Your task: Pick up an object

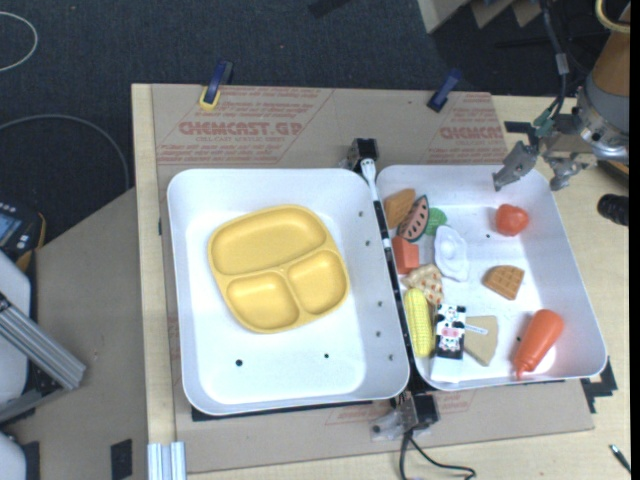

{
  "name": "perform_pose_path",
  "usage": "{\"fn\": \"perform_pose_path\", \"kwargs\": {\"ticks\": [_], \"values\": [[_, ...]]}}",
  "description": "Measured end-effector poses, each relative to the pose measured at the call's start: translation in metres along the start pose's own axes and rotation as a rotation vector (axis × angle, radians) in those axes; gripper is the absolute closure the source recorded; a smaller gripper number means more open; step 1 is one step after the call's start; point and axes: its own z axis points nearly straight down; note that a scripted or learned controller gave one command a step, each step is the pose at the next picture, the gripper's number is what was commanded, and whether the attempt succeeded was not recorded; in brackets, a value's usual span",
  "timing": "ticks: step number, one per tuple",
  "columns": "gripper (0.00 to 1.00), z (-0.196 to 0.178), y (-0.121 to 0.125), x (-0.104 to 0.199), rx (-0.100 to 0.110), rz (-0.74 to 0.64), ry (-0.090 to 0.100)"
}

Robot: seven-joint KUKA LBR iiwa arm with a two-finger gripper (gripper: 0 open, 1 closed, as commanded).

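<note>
My gripper (pixel 537 168) hovers over the far right corner of the right bin (pixel 575 258), its two fingers spread apart and nothing between them. Just below and left of it lies a red tomato (pixel 511 219). Further down the bin are a waffle piece (pixel 503 281), an orange carrot (pixel 537 341), a corn cob (pixel 418 321), a watermelon slice (pixel 413 217), a white cup (pixel 451 251) and a small milk carton (pixel 451 331).
The left bin (pixel 195 358) holds a yellow divided plate (pixel 277 267). Clamps sit between the two bins at the far side (pixel 364 154) and the near side (pixel 415 413). Blue clips (pixel 213 85) hold the cardboard base at the back.
</note>
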Motion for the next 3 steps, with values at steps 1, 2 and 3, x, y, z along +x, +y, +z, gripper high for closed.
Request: {"fn": "perform_pose_path", "kwargs": {"ticks": [1,2,3], "values": [[0.00,-0.010,0.003,0.001,-0.015,-0.003,-0.003],[0.00,0.051,-0.002,0.002,-0.012,-0.003,-0.003],[0.00,0.100,-0.011,0.002,-0.010,-0.002,-0.002]]}}
